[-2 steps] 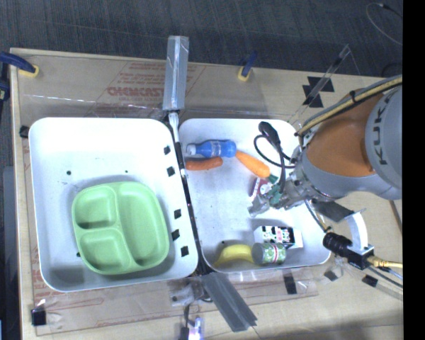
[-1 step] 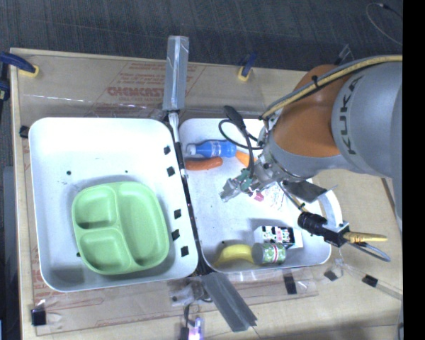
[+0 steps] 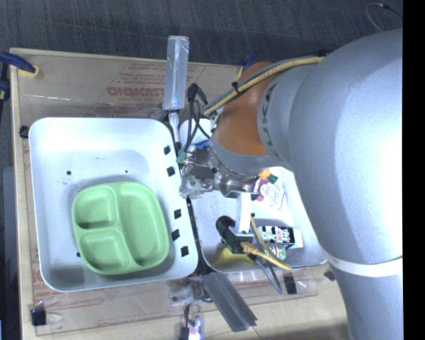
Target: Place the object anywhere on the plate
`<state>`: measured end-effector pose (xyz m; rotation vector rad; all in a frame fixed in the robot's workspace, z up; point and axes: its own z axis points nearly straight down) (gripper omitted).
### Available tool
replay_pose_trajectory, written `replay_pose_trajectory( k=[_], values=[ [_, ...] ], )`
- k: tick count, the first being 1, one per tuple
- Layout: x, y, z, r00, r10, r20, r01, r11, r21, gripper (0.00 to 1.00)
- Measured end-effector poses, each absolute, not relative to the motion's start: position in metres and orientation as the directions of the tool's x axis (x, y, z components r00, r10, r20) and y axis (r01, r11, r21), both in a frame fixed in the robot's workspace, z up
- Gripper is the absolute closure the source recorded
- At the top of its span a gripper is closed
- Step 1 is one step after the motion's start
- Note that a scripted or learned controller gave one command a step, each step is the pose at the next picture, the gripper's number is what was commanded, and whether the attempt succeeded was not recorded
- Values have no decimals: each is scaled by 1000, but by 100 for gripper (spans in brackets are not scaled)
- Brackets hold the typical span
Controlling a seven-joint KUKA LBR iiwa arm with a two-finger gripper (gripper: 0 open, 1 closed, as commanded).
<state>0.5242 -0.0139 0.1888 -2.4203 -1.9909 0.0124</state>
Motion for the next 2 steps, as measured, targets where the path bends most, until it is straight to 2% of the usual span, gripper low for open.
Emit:
replay_pose_trajectory(
  k=[1, 2],
  values=[
    [474, 81, 189, 395, 919, -5, 919, -395, -13, 100],
    [479, 131, 113, 626, 780, 10, 780, -626, 4, 100]
  ],
)
